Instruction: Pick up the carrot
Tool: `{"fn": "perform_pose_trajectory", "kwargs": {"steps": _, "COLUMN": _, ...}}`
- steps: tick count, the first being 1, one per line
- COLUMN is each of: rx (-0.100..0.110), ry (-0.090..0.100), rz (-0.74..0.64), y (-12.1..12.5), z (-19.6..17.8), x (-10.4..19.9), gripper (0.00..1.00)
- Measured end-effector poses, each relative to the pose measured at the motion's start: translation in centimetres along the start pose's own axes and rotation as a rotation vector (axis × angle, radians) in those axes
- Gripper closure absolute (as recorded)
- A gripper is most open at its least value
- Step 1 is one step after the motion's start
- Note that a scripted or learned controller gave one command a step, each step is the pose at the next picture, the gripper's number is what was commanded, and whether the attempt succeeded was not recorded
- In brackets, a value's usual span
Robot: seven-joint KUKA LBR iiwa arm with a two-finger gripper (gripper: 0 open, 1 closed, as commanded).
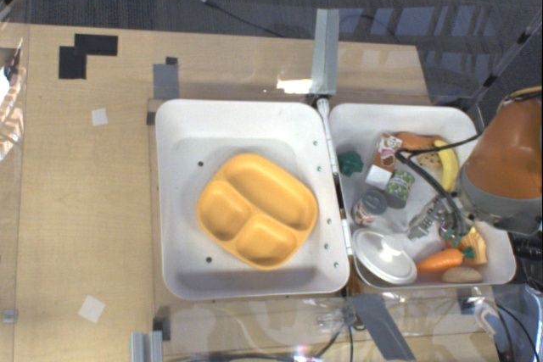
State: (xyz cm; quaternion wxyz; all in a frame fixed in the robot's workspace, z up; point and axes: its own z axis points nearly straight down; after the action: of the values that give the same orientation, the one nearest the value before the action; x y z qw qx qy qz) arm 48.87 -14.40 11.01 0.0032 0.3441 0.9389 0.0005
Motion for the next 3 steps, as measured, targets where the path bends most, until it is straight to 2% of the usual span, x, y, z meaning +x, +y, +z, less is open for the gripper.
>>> {"fn": "perform_pose_trajectory", "kwargs": {"steps": 1, "rx": -0.001, "ry": 0.000, "rz": 0.130, "y": 1.6, "z": -1.0, "x": 1.3, "gripper": 1.00}}
{"fn": "perform_pose_trajectory", "kwargs": {"steps": 2, "rx": -0.002, "ry": -0.008, "rz": 0.133, "y": 1.5, "z": -1.1, "x": 1.1, "gripper": 0.00}}
{"fn": "perform_pose_trajectory", "kwargs": {"steps": 3, "rx": -0.009, "ry": -0.028, "rz": 0.090, "y": 2.4, "z": 1.8, "x": 1.2, "gripper": 0.00}}
